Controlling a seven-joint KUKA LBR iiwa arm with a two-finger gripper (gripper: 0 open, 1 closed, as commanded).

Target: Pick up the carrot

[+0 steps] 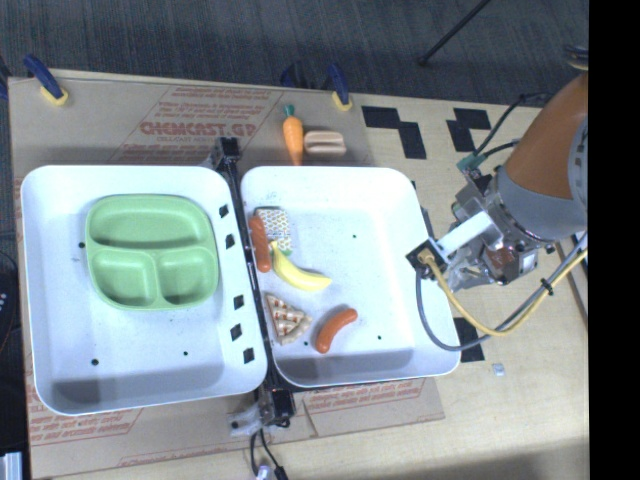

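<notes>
Gripper (492,260) hangs just off the right bin's (380,228) outer edge (can't tell whether it's open or holding anything). Carrot (292,138) lies well away, up-left of it, outside the bin.

You see a bright, even picture, and the soft light seems to come from above, so the left bin (50,268) and the right bin (380,228) look very white. You can see soft grey shadows along the near walls of both bins, and the banana (300,276) and the sausage (335,328) have only small, faint shadows beside them. The picture is a bit grainy and not very sharp: the carrot (292,138) looks soft, the arm (560,148) looks fuzzy, and the floor (200,18) at the top is dark.
</notes>
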